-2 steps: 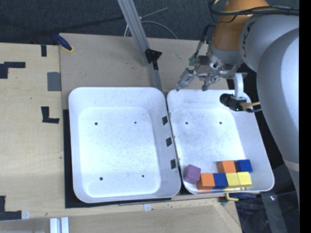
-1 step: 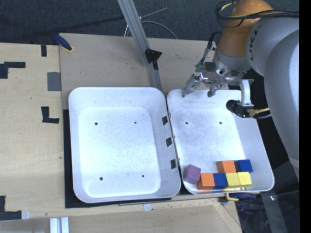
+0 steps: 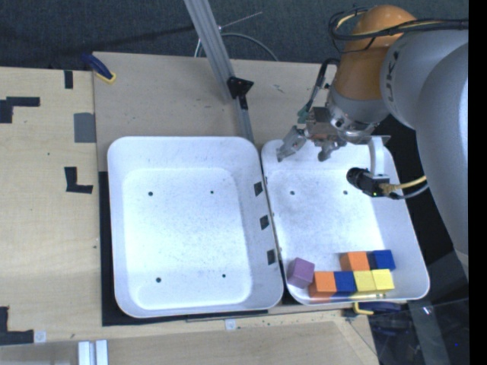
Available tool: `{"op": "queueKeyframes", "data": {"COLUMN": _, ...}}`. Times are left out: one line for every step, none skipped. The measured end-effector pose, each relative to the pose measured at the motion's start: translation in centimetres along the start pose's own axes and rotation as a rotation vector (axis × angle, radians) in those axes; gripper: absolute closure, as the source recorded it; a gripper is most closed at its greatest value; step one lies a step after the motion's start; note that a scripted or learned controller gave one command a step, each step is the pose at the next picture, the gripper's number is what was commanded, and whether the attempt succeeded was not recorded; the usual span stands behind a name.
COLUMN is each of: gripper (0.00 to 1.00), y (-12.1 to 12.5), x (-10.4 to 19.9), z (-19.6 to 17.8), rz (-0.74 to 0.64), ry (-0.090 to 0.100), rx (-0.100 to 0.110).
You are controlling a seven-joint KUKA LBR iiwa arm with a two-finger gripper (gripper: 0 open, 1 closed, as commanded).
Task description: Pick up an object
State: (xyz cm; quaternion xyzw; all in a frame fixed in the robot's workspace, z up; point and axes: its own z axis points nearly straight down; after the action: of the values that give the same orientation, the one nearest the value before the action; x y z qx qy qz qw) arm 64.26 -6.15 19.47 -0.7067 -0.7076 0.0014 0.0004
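The grey two-finger gripper hangs spread open and empty over the right white bin's far edge. The coloured cubes crowd its near edge; closing there risks nudging neighbours instead.

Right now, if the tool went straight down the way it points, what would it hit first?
Probably the bare floor of the right bin near its far edge. The tool hangs there, well away from the blocks at the near edge; depth is unclear.

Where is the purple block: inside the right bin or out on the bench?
Inside. The purple block lies in the right bin, at its near left corner, beside the other blocks.
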Motion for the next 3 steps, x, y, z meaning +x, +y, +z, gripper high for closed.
{"op": "queueKeyframes", "data": {"gripper": 0.00, "y": -3.3, "x": 3.0, "z": 0.3, "rz": -0.001, "ry": 0.001, "rx": 0.002}}
{"op": "queueKeyframes", "data": {"gripper": 0.00, "y": -6.3, "x": 3.1, "z": 0.3, "rz": 0.003, "ry": 0.000, "rx": 0.002}}
{"op": "queueKeyframes", "data": {"gripper": 0.00, "y": -8.4, "x": 5.7, "z": 0.3, "rz": -0.001, "ry": 0.001, "rx": 0.001}}
